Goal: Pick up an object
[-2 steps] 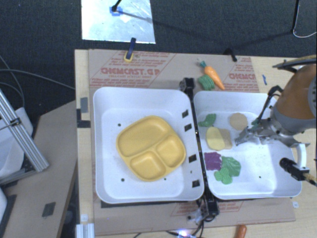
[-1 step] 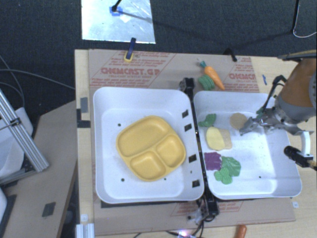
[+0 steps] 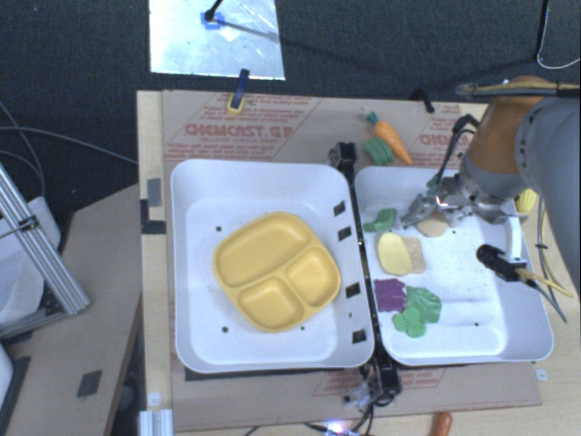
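The desk [image 3: 272,116] carries two shallow white bins side by side, with brown printed cardboard showing around them. The left bin [image 3: 195,198] holds a yellow divided plate [image 3: 275,269], lying flat near its middle with its three compartments facing up. The right bin [image 3: 481,330] holds the small play-food pieces. The grey arm [image 3: 531,148], with its orange band above the wrist, reaches in from the right and bends down over the far part of the right bin. Its jaws [image 3: 434,205] sit low over the bin floor, and from this angle I cannot tell how wide they stand or whether anything lies between them. Just beside the jaws, on the left, lies a small green piece [image 3: 383,218]; a tan piece [image 3: 432,228] lies right below them, possibly touching. Nearer the bin's middle lies a pale yellow oval piece [image 3: 393,253] with a beige slice [image 3: 415,254] against its right side. Toward the near left corner sit a purple piece [image 3: 389,293] and, just beside it, a green leafy piece [image 3: 418,309]. Beyond the bins, on the cardboard, lies a toy carrot [image 3: 391,137] next to a dark green piece [image 3: 378,152].
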`<state>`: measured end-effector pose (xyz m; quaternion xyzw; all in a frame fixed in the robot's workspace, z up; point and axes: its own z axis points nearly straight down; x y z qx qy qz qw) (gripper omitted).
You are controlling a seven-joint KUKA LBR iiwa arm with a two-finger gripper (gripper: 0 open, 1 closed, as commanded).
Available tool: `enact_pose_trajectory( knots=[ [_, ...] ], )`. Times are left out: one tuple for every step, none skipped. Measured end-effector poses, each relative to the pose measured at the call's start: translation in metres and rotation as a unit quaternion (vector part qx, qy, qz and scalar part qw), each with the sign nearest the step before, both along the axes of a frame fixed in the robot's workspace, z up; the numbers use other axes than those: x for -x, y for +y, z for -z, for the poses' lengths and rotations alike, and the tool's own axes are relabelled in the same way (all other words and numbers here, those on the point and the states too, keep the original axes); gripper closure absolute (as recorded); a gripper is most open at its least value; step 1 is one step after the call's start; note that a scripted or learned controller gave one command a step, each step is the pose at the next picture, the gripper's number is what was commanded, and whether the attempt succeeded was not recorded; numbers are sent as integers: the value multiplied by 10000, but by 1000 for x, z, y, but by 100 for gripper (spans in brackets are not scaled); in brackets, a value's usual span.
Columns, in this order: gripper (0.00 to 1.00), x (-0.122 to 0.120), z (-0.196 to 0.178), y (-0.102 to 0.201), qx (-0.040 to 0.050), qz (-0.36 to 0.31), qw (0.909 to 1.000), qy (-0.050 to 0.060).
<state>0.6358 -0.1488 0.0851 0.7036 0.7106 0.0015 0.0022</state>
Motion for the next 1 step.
enact_pose_trajectory(
  knots=[
    [0,93,-8,-23,-9,68,10000,53]
  ],
)
